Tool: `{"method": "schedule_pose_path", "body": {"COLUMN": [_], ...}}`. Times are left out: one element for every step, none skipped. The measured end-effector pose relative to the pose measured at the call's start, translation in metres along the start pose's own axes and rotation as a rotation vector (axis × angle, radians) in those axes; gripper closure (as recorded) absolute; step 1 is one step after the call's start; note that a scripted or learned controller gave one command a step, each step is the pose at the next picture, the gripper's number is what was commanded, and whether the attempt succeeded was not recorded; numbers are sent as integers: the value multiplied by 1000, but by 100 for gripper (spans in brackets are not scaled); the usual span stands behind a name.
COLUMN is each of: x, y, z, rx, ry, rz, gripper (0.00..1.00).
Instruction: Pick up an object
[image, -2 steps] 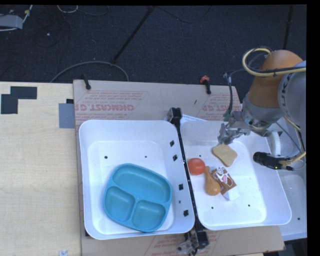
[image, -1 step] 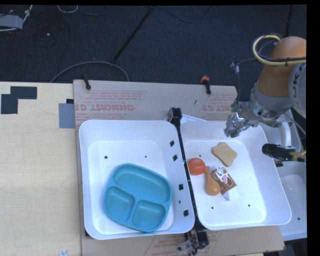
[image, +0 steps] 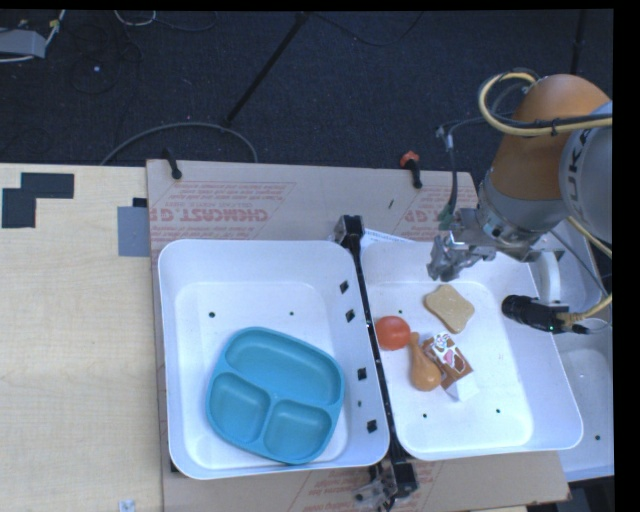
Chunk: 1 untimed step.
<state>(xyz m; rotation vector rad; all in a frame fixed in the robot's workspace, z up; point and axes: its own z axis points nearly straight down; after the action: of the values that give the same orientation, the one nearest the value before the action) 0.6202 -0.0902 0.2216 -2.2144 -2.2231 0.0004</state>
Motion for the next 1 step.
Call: {"method": "schedule_pose_path", "body": {"x": [56], "y": [-20], "z": [-6], "rx": [2], "ry": [0], "rz": [0], "gripper": [100]}}
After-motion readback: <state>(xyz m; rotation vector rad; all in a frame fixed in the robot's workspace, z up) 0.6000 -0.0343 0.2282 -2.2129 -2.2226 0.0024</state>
